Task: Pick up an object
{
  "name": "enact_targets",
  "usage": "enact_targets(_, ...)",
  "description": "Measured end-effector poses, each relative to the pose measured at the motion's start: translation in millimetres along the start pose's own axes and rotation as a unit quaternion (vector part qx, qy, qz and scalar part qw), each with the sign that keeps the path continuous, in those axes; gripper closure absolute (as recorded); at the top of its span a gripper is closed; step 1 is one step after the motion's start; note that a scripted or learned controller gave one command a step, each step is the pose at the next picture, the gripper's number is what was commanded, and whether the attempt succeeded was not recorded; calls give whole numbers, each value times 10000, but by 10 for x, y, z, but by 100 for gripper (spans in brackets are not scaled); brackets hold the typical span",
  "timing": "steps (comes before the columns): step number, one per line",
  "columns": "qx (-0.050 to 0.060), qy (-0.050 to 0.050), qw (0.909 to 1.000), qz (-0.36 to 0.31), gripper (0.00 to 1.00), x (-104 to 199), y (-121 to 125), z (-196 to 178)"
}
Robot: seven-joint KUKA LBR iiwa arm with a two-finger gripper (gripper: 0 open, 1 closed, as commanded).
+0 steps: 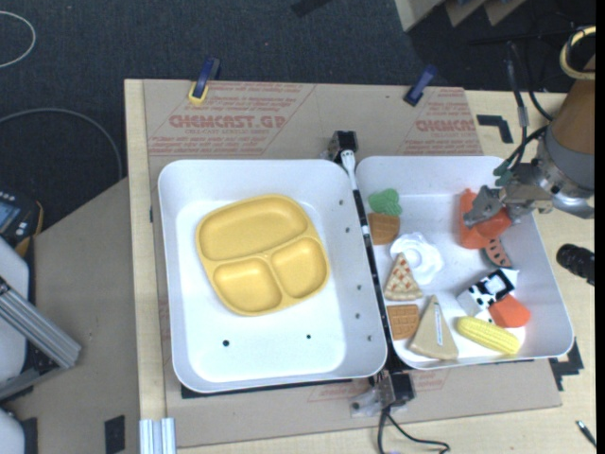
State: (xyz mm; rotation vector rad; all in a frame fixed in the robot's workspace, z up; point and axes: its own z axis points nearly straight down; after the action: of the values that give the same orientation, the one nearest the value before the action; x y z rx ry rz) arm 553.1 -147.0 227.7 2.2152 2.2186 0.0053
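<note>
On the bench [284, 112], the right bin [444, 183] at frame right holds the toy food, and the gripper [498, 206] sits over the orange piece [477, 230] at upper right, fingers apparently straddling it though closure is indeterminate; judged step: grasping, next needing firm closure and lift.

Left shallow white bin [180, 253] holds the yellow three-compartment plastic plate [262, 252], while the right shallow white bin [558, 291] beside it carries toy food pieces [444, 301], with the two-finger gripper [493, 206] over its far right part.
</note>
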Motion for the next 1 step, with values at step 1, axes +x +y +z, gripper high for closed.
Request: enact_targets(1, 13, 18, 10000, -27, 100, 567, 69, -94)
